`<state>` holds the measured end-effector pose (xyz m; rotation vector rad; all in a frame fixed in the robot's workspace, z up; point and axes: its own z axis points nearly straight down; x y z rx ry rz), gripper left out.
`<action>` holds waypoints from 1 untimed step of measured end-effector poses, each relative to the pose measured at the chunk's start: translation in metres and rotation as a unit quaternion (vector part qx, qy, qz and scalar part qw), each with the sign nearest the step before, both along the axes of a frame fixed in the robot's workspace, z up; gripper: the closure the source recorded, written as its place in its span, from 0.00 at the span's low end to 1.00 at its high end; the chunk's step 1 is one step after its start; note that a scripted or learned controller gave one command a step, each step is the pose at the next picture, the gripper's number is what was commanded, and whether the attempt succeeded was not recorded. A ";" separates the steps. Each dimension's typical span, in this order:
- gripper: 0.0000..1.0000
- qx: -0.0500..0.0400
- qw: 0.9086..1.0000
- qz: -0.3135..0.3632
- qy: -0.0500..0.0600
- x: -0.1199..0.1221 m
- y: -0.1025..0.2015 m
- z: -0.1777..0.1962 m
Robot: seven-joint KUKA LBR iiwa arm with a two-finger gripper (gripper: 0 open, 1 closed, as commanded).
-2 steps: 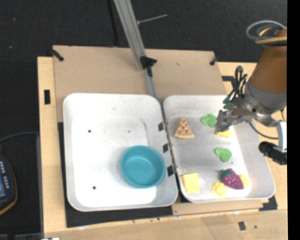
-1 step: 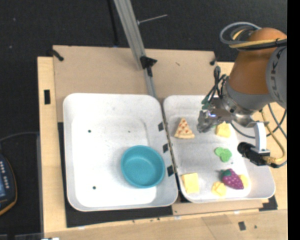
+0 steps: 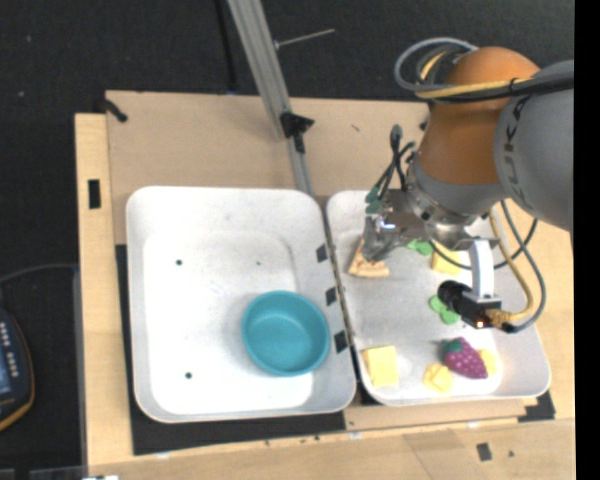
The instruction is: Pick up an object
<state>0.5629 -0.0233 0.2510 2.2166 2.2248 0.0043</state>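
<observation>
The hand sits low over the right bin, near that bin's left wall toward its far edge. A tan wedge-shaped piece lies directly beneath the fingertips, touching or nearly touching them; contact cannot be confirmed, and whether the fingers are open or closed cannot be told. Along the right bin's near edge lie a yellow block, a small yellow piece and purple grapes. The left bin carries 1 blue bowl near its near-right corner.
</observation>
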 end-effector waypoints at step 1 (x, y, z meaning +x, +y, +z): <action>1.00 0.000 1.000 0.001 0.001 -0.013 0.044 -0.002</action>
